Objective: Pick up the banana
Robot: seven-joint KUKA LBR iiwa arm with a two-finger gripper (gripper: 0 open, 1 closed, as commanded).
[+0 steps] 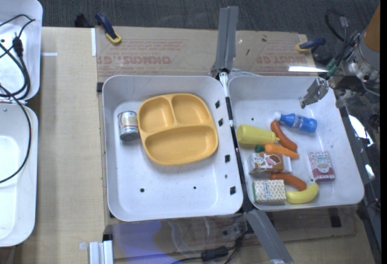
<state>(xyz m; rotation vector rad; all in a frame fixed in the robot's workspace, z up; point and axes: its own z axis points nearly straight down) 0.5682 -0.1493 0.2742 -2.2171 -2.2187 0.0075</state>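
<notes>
I'm in the approach step, nothing grabbed yet. The claw (312, 94) sits over the upper right corner of the right bin (344, 193); it grips nothing, and I can't tell how far apart it stands from this angle.

The banana (302, 194) lies at the near edge of that bin, toward the bottom right, well apart from the claw.

Next move as I judge it: bring the claw down the bin toward the near wall, line up across the banana's curve, then descend.

Clutter is the issue. A small cracker box (269, 191) touches the banana's left end, and a sausage (289, 180) lies just above it. A pink carton (321, 166) sits near, up and right. Further up: a blue bottle (298, 122), a yellow bottle (256, 135), a carrot (280, 150).

The bin wall just beside the banana leaves little room on that side.

The left bin (121, 196) holds a yellow plate (178, 127) and a tin can (127, 125), out of the way.
</notes>
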